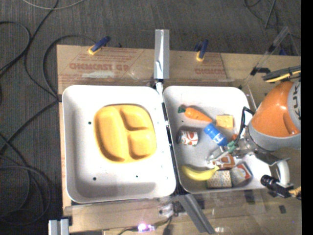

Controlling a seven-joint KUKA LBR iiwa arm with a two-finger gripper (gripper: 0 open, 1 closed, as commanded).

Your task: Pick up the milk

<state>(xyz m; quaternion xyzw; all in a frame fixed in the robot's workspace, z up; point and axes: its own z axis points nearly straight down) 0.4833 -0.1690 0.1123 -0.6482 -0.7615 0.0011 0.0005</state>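
Approach over the right bin, milk not yet lifted.

The gripper (226, 154) is lowered near the right bin's (172, 131) front right corner, above what may be the milk carton (239, 172); whether its fingers are parted cannot be told. A settled, centred descent is called for next.

- White bin (73, 131), left: holds a yellow divided tray (125, 132), three compartments.
- White bin (205, 92), right, just beside the first.
- Carrot (195, 114), upper part of the right bin.
- Yellow block (224, 121), right of the carrot.
- Blue bottle (215, 134), lying tilted near the block.
- Small can (188, 138), left of the bottle.
- Banana (198, 173), near the front wall.
- Two clamps (98, 45), far edge of the bench.
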